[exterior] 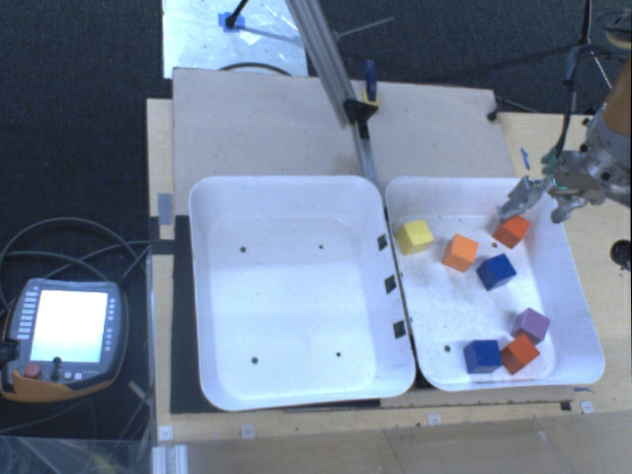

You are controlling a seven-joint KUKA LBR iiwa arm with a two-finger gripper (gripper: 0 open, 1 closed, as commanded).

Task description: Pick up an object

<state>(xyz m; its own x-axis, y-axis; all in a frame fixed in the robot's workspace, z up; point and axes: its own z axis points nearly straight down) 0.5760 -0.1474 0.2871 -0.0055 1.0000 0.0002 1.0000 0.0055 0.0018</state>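
Nearest, in the right bin (578,304), a blue cube (482,355), red-orange cube (520,353) and purple cube (532,323) are clustering. Farther back are lying a blue block (496,271), orange cube (460,253), yellow cube (415,236) and red cube (512,231). The metal pincer (538,201) is hovering spread, gripping nothing.

Bins (296,200) – smooth white plastic, slight sheen; blocks (460,253) matt, maybe wood; bench board (257,126) – matt fibreboard.
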